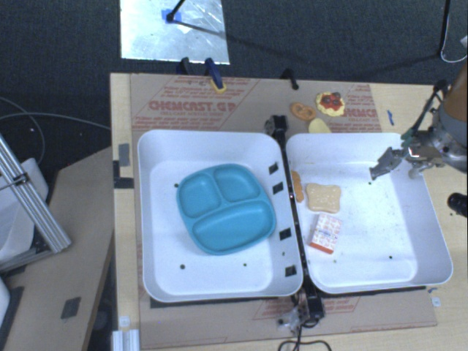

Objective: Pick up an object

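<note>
We see toast (323,197) and packet (326,232) hugging the right bin's (431,229) left side, gripper (389,161) low over its bare upper right, fingers empty, spread unclear

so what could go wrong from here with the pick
The toast slice and wrapped packet lie flat and close together in the right bin, so a grab may slip or nudge both. The thin piece hugs the bin's left wall, hard to reach. The gripper hangs well to the right of them all.
</note>
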Motion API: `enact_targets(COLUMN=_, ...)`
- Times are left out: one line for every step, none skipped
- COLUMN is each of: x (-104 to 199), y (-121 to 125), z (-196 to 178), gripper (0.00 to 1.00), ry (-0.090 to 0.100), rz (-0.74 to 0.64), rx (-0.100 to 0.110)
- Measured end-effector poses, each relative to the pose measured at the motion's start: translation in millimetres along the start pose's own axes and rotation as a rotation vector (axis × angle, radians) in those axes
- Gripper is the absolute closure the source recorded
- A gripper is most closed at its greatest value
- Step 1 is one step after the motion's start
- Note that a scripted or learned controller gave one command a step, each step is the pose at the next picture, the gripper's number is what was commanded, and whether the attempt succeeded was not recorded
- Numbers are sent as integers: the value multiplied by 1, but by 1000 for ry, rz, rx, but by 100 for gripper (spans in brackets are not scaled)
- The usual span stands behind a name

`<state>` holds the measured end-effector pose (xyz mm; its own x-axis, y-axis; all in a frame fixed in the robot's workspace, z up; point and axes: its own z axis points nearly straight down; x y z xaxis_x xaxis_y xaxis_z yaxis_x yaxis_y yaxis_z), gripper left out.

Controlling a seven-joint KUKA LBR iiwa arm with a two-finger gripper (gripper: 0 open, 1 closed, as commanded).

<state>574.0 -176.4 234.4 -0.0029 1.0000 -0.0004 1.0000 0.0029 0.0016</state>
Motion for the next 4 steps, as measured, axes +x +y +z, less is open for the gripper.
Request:
enact_targets(x=75, y=-6, z=139, gripper=0, ry=0, rz=1, rx=-5)
enact_targets(x=91, y=45, z=145, gripper=0, ry=-5, rz=-3, rx=-9)
enact_targets(x=89, y=4, z=147, gripper=0, ry=-2, rz=2, rx=-10)
enact_targets(x=159, y=-51, z=44, gripper=0, ry=4, rz=-7, rx=-4)
